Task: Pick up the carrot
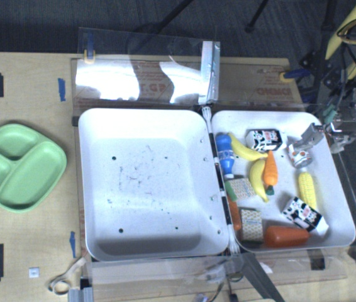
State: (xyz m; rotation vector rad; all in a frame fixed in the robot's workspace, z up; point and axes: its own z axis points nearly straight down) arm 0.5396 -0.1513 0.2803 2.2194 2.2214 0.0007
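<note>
A: Carrot [270, 169] first: where is it?

B: In the right bin [344, 216], about the middle, orange, lying nearly upright in the picture. Its lower end touches a banana [258, 184]; a second banana [246, 151] lies just above it.

A: What else shares that bin?

B: A blue bottle [224, 153] along the left wall, a corn cob [307, 190] to the carrot's right, and two black-and-white cartons, one [263, 139] near the top and one [303, 213] lower right. A red piece [285, 234] lies at the bottom edge, beside a tan speckled block [251, 224].

A: And the left bin [96, 128]?

B: Just its white floor with faint scuffs. A green divided tray [18, 167] sits well apart on the bench, to the left.

A: Any writing?

B: The cartons' print is too small to read. The cardboard behind the bins has reddish lettering, also illegible.

A: The gripper [304, 150]?

B: Over the right bin's upper right corner, apart from the carrot. Whether the fingers are spread or closed, I cannot tell.
</note>
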